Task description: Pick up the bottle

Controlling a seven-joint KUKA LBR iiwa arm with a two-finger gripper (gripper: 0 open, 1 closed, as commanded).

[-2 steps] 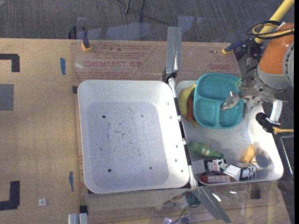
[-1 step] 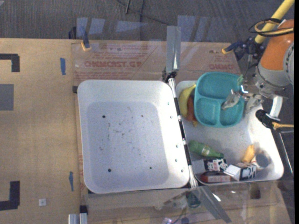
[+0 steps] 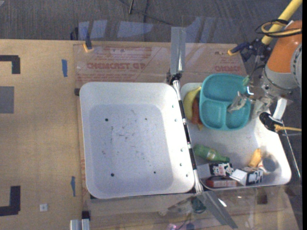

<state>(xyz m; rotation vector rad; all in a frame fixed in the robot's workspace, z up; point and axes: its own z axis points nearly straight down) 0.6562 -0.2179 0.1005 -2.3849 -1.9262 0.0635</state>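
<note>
The claw (image 3: 238, 103) is seen over the teal tray (image 3: 222, 102) at the right bin's (image 3: 284, 169) far edge; whether it is spread cannot be told. The green bottle (image 3: 209, 153) (light, smooth, likely slippery) lies apart, by the bin's left wall, and is best taken across its body.
</note>
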